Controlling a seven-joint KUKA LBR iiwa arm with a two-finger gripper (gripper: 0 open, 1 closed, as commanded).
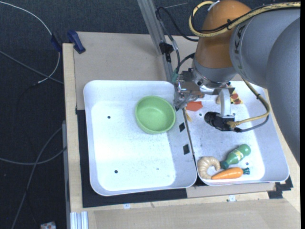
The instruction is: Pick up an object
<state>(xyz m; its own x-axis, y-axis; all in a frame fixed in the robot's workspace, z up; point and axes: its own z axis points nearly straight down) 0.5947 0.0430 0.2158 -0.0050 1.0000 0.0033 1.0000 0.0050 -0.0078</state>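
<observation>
A pale wooden worktop [119, 56] with a matte surface carries two shallow white plastic bins with rounded corners and faintly speckled floors. The left bin [109, 175] holds a round, smooth, light green bowl [155, 114], sitting upright in its far right part, close to the wall shared with the other bin. The right bin [271, 171] holds several toy foods at its near edge: a curled, tan croissant-shaped pastry [208, 165], an orange carrot [228, 173] lying flat just right of it, and a glossy green bottle-shaped piece [237, 155] tilted just behind the carrot and touching it. A small flat orange-red piece [194, 106] lies on the bin floor farther back, partly under the arm.

The arm comes in from the right, a bulky smooth grey shell with a rounded orange band, black and yellow cables looped around it. Its metallic end effector [180, 100] hangs over the divide between the bins, just beside the bowl's right rim. Whether it is spread or pressed together I cannot tell, as the wrist hardware crowds it. A slim grey metal post [152, 23] rises at a slant from the far side.
</observation>
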